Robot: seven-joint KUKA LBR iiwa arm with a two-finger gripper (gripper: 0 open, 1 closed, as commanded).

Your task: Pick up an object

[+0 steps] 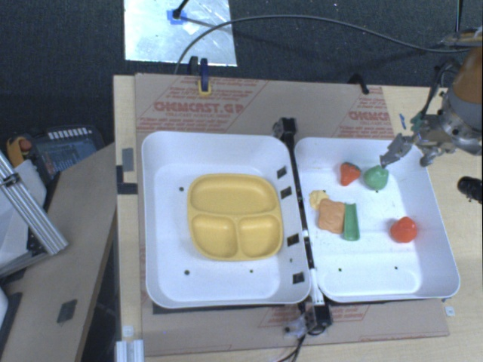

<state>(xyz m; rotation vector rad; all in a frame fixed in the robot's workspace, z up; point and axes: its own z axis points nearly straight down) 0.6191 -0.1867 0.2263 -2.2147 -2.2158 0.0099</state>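
The right bin [423, 277] holds several small items: an orange-red piece [349, 173], a green round piece [376, 177], a small yellow bit [318, 199], an orange block [330, 216], a green stick [351, 222] and a red ball [403, 229]. My gripper [412, 154] hangs over the bin's far right part, open, with nothing between its fingers. Its left fingertip [393, 154] is just above and to the right of the green round piece.
A yellow divided plate [234, 216] lies in the left bin [162, 277]. A black hinge strip [296, 210] runs between the two bins. A cable [324, 25] crosses the dark floor behind the bench.
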